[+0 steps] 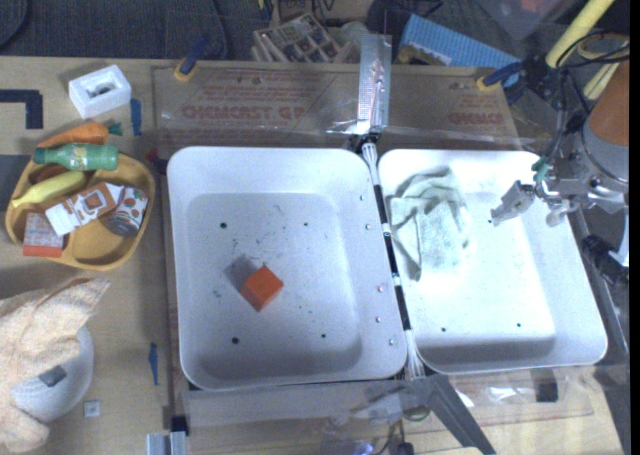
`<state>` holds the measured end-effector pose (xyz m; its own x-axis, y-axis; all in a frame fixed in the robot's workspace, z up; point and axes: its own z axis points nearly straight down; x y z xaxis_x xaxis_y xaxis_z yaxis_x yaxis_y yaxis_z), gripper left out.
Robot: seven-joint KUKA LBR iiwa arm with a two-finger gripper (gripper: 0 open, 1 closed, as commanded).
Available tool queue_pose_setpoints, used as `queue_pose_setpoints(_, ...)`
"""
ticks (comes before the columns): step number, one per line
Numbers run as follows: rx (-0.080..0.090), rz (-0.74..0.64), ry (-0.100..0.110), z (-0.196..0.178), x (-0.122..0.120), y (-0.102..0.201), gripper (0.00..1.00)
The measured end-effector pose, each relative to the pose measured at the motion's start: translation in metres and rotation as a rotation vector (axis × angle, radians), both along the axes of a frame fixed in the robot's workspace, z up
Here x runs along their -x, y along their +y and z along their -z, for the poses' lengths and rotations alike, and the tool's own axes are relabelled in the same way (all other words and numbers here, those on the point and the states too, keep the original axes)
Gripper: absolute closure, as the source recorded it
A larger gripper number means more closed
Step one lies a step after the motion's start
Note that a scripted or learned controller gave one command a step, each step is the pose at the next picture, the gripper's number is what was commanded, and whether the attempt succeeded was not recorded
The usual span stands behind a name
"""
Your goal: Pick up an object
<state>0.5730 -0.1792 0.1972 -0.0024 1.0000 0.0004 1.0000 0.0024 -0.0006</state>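
Note:
An orange cube (263, 287) lies in the left bin (200, 193), a little left of its middle, with a grey shadow patch beside it. A crumpled white and pale green cloth (430, 221) rests in the right bin (520, 323), against its left wall. My gripper (530, 207) hangs over the upper right part of the right bin, to the right of the cloth and apart from it. Its two fingers (508, 202) are spread, so it is open, with nothing between them.
A yellow bowl (100, 258) of toy food stands left of the bins, with a small white box (100, 91) behind it and a beige cloth (45, 343) in front. A clear panel (270, 103) and cables run along the back edge.

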Motion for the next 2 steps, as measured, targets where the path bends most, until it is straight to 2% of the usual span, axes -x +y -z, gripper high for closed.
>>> queue_pose_setpoints(1, 0.000, -0.050, 0.000, 0.097, 0.037, -0.013, 0.00)
queue_pose_setpoints(2, 0.003, -0.069, -0.005, 0.110, -0.053, -0.017, 0.00)
